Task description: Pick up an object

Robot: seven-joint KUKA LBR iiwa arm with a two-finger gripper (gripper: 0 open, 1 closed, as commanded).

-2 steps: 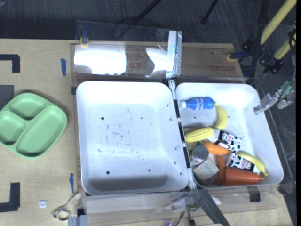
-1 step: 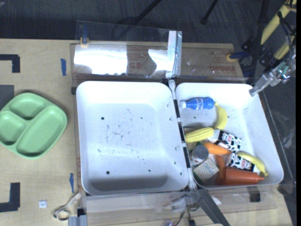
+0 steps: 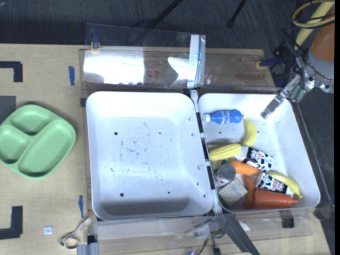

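The pincer (image 3: 272, 108) hangs above the far right corner of the right bin (image 3: 307, 158); I cannot tell its state. The bottle (image 3: 223, 117) lies nearby. Crowded toys may cause slipping.

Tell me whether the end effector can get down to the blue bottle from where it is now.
Probably yes. The end effector hangs over the right bin's upper right corner, and the blue bottle lies on its side nearby with nothing on top of it.
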